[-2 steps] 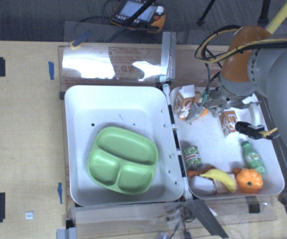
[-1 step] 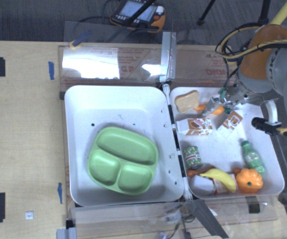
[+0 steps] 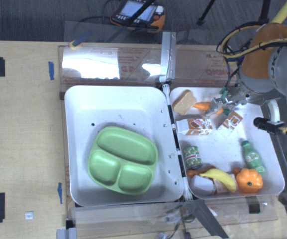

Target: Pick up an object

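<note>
Hovering low in the right bin (image 3: 278, 180), toward its twelve o'clock edge, the gripper (image 3: 222, 105) sits just beside the orange carrot (image 3: 201, 105), with a small brown-and-white carton (image 3: 231, 119) at its five o'clock. The metal parts blur together from where I stand, so I cannot tell whether the fingers are spread or pressed together, and nothing is plainly pinched between them.

Candidates for the pick lie all around. The carrot, at the gripper's nine o'clock, touches a tan bread slice (image 3: 184, 102). A crumpled packet (image 3: 199, 126) lies at seven o'clock. Farther toward six o'clock are a small green can (image 3: 193, 157), a banana (image 3: 220, 178), a little pumpkin (image 3: 249, 180) and a green bottle (image 3: 252, 158).

To do this step well, I'd judge the arm should centre over one item only, probably the carrot or the carton, straddle its narrow width, and drop until both sides are bracketed before closing. The carrot is round and may roll out; its bread neighbour could get nudged.

The left bin (image 3: 78, 108) holds a green divided tray (image 3: 122, 159). Red lettering shows on the clear panel (image 3: 133, 61) behind the bins, too faint to read; the packet and can labels are likewise illegible.
</note>
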### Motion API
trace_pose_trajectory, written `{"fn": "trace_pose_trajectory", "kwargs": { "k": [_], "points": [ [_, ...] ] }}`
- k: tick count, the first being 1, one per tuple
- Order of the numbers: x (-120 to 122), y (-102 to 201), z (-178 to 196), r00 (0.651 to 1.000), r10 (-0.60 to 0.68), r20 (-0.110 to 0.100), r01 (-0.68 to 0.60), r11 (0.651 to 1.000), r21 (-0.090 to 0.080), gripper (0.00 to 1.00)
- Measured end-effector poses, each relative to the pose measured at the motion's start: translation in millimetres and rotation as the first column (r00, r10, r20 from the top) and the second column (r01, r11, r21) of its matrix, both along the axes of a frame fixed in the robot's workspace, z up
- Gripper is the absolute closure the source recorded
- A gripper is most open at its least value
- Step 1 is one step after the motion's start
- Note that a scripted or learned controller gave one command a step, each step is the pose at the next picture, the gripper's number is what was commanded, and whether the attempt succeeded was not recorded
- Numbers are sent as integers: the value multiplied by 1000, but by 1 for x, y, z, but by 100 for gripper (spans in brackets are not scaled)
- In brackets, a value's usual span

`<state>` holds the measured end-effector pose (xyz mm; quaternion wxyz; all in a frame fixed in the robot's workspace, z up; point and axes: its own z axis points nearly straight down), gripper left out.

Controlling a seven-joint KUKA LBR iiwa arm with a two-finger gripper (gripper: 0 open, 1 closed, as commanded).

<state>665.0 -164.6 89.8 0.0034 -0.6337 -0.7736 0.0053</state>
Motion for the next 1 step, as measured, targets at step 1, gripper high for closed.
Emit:
{"fn": "trace_pose_trajectory", "kwargs": {
  "k": [1],
  "points": [
    [-8, 27, 97, 995, 100, 11, -100, 995, 3, 100]
  ]
}}
